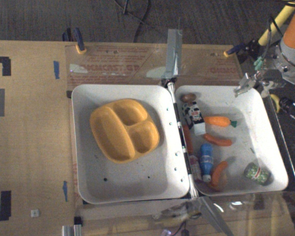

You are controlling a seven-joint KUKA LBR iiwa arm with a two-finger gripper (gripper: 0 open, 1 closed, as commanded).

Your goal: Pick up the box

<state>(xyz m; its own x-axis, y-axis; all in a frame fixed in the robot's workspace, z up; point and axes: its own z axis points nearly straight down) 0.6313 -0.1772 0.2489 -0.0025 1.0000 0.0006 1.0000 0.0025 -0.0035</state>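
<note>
Box (194,117) sits in the right bin (273,146), far-left part, close against the divider wall. Small carton, black-and-white cow print, white end pointing near-right. It looks to be lying flat on the bin floor.

Neighbours are tight: brown round item (188,97) just beyond it on the far side, carrot (219,121) just to its right with the green tip pointing away, a reddish sausage (218,140) near-right of it. Blue bottle (205,161) and another sausage (219,173) lie nearer, green can (257,173) in the near-right corner, well apart. Clutter looks dumped at random, not arranged; the wall plus the carrot leave little side clearance, so I'd judge a grasp along the free axis is the better bet.

Left bin (88,181) holds a yellow divided plate (124,130), tilted askew, irrelevant to this pick.

Gripper (250,80) hangs over the far-right rim of the right bin, arm coming in from the right. Jaws: cannot tell how far open, too blurred and small. Nothing visible between them.

Box is left and slightly near of the jaws, well apart, with the carrot between. Pick not started, as I read it; needs a traverse left and then a descent.
</note>
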